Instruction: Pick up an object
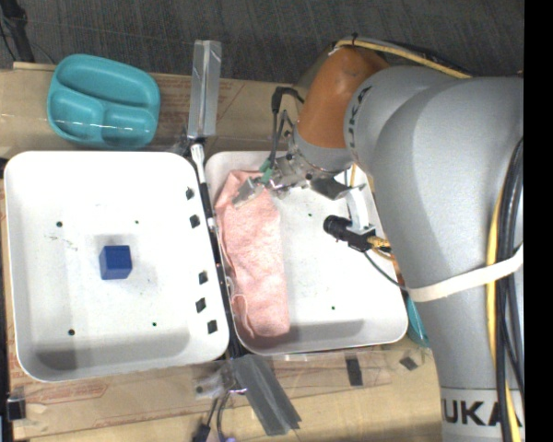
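The gripper (269, 175) sits at the far edge of the right white bin (369, 325), touching the crumpled pink cloth's (258, 256) far end; jaw state cannot be told.

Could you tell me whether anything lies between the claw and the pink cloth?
Nothing visible does. The claw sits right at the upper end of the pink cloth in the right bin, with no other object between them.
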Motion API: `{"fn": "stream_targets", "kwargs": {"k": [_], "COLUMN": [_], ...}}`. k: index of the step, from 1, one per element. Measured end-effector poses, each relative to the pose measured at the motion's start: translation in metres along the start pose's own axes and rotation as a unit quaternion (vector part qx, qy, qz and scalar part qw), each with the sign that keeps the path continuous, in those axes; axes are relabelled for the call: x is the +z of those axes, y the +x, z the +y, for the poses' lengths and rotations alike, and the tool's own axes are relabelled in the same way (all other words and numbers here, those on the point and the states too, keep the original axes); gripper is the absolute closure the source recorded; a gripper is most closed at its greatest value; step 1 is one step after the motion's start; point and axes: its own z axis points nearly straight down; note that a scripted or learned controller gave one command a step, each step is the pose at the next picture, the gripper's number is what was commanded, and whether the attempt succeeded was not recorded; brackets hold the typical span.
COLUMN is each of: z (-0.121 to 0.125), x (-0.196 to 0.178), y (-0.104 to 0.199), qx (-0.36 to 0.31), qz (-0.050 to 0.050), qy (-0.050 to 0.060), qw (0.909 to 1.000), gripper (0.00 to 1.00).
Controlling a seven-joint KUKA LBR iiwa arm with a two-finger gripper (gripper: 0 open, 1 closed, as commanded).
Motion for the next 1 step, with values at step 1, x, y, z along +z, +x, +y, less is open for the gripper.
{"fn": "stream_targets", "kwargs": {"k": [1], "z": [0.0038], "x": [0.0010], "y": [0.0174], "qx": [-0.019], "qz": [0.001], "qy": [0.002], "qw": [0.9998], "gripper": [0.00]}}
